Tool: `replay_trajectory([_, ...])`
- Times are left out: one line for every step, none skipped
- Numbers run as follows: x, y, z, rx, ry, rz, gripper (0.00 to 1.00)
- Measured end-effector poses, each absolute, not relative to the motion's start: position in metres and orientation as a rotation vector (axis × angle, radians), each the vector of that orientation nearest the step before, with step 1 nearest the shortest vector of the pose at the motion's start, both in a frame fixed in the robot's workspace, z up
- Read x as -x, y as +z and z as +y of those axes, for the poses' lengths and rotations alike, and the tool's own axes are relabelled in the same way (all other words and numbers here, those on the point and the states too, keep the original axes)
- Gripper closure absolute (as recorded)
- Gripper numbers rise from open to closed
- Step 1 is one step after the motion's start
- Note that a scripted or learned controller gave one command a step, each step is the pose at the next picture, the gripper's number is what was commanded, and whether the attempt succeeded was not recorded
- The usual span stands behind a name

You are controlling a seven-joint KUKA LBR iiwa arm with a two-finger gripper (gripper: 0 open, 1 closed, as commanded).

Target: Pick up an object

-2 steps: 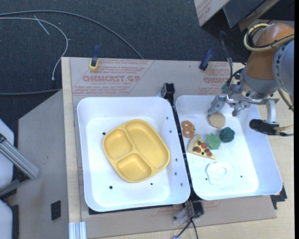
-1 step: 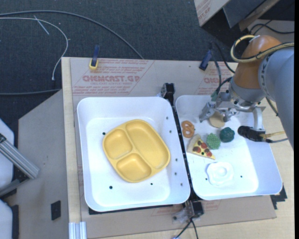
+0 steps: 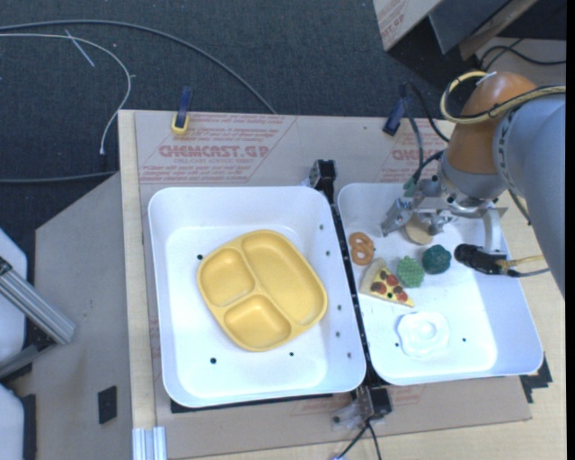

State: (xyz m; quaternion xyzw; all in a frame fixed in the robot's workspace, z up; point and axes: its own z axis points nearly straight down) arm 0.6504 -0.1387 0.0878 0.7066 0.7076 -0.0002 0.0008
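The gripper (image 3: 415, 218) sits low in the right bin (image 3: 503, 350), its fingers apparently pinching a tan round piece (image 3: 418, 234), though that is hard to confirm; broccoli (image 3: 437, 260) lies just beside it.

Setting of the workcell, seen from above at a slant. A tan board printed with red lettering forms the tabletop (image 3: 225, 148), which rests on a dark grey carpeted floor (image 3: 269, 54). Two blue clamps grip the far edge of the tabletop, one (image 3: 183, 108) near its far left corner and one (image 3: 397, 112) toward its far right. Thin pale cables (image 3: 108, 54) loop across the floor beyond the tabletop's far left corner. A silver metal rail (image 3: 31, 305) lies at a slant on the floor to the tabletop's left. A cardboard box (image 3: 404, 18) sits beyond the tabletop's far right. Lighting is even and diffuse.
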Motion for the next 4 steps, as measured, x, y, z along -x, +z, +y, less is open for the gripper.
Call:
replay_trajectory([-0.654,0.105,-0.14,-2.209,0.01,2.214,1.0])
replay_trajectory([-0.655,0.15,-0.144,-2.217,0.006,2.217,1.0])
replay_trajectory([-0.657,0.206,-0.144,-2.215,0.008,2.218,1.0])
replay_trajectory([-0.661,0.217,-0.097,-2.214,0.006,2.226,1.0])
